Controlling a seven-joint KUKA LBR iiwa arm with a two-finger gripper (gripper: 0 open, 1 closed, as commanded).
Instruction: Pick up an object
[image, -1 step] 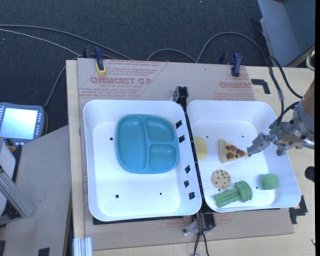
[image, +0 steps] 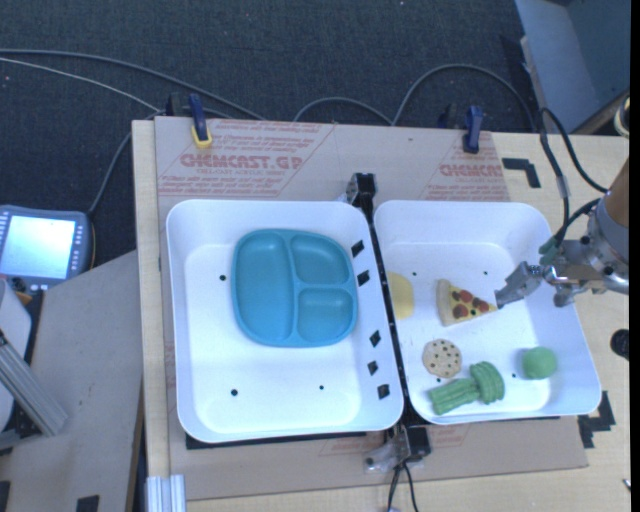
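The right bin (image: 500, 222) holds several toy foods. A pizza slice (image: 460, 301) lies near its middle. A yellow piece (image: 400, 296) rests against the bin's left wall. A round cookie (image: 441, 357) sits below the pizza, with a green vegetable (image: 468, 388) at the front. A small green ball (image: 539, 363) lies at the front right. My gripper (image: 520, 283) reaches in from the right and hangs just right of the pizza slice's tip, close to it. I see nothing held in it.
The left bin (image: 200, 330) holds a blue divided plate (image: 295, 288). A black divider with clips (image: 375, 310) runs between the bins. Clamps (image: 200, 128) hold the cardboard at the back. Cables trail behind the bench, and a pendant (image: 40, 245) sits at far left.
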